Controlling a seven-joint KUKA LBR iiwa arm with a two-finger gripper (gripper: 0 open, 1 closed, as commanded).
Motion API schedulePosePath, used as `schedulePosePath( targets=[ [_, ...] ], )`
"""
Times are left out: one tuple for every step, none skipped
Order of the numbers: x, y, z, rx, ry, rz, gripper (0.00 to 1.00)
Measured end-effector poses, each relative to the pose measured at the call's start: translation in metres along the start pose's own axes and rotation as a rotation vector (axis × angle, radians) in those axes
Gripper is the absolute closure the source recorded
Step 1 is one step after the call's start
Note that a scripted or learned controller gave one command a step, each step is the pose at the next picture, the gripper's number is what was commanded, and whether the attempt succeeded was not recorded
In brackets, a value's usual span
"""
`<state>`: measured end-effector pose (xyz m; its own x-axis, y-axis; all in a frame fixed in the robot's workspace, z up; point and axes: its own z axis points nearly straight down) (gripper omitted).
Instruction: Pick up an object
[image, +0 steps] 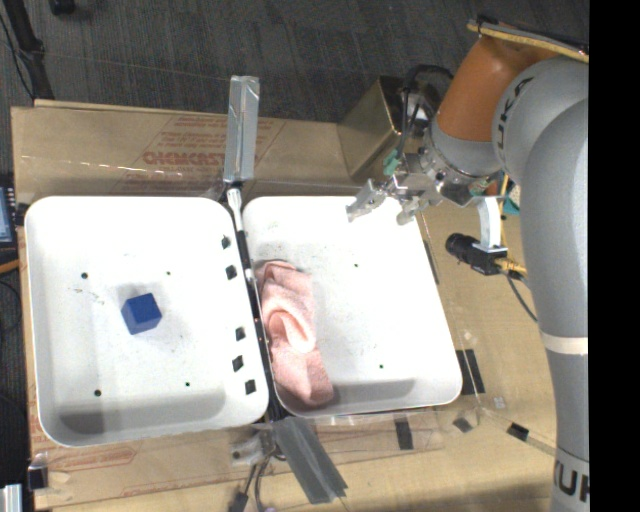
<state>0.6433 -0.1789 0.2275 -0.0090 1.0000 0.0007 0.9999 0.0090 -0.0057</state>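
Note:
A pink cloth (292, 332) lies crumpled along the left side of the right bin (400, 300), running from mid-bin toward the front wall. A small blue cube (142, 312) sits in the left bin (60, 260), left of its middle. My gripper (384, 206) hangs over the far rim of the right bin, well up and to the right of the cloth. Its two fingers are spread apart with nothing between them.
A grey metal divider post (241, 125) stands at the back between the bins, with black clips down the shared wall. The arm's grey body (550, 200) fills the right side. A black cable fitting (478, 251) sits just right of the right bin.

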Motion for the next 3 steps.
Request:
schedulePosePath(
  targets=[
    [0.063,0.01,0.06,0.0,0.0,-0.01,0.0],
    [0.081,-0.042,0.136,-0.001,-0.001,-0.025,0.0],
    [0.082,-0.042,0.127,0.001,-0.001,-0.029,1.0]
  ],
)
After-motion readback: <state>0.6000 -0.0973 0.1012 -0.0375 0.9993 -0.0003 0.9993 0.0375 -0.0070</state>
